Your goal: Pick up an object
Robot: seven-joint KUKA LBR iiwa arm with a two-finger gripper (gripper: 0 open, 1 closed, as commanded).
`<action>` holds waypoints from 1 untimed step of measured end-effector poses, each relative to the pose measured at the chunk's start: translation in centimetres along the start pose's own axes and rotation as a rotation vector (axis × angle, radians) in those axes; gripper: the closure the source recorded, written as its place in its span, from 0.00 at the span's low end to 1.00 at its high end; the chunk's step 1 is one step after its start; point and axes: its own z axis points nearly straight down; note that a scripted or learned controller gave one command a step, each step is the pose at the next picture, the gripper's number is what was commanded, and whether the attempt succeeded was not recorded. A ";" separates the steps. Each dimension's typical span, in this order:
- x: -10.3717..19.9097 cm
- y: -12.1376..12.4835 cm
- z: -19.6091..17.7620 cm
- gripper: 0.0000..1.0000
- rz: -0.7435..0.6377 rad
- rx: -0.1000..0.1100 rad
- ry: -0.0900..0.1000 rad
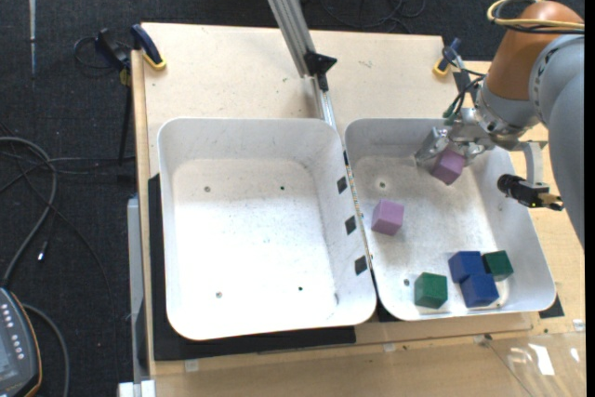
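My gripper [448, 153] hangs over the back of the right bin [521, 228], reaching in from the right. A purple block [449, 167] sits between its fingers, lifted a little above the bin floor. A second purple block [388, 218] lies on the floor near the bin's left side. Near the front of the same bin lie a green block [430, 290], two blue blocks [472, 278] touching each other, and a dark green block [498, 264] beside them.
The left bin [177, 200] stands next to the right one, divided by a shared rim with black clips [350, 224]. A slanted metal bar [284, 0] rises from behind the bins. Clamps [144, 46] sit at the bench's back corners.
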 end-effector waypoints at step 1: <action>4.8 -2.0 0.0 0.00 -0.003 0.001 0.002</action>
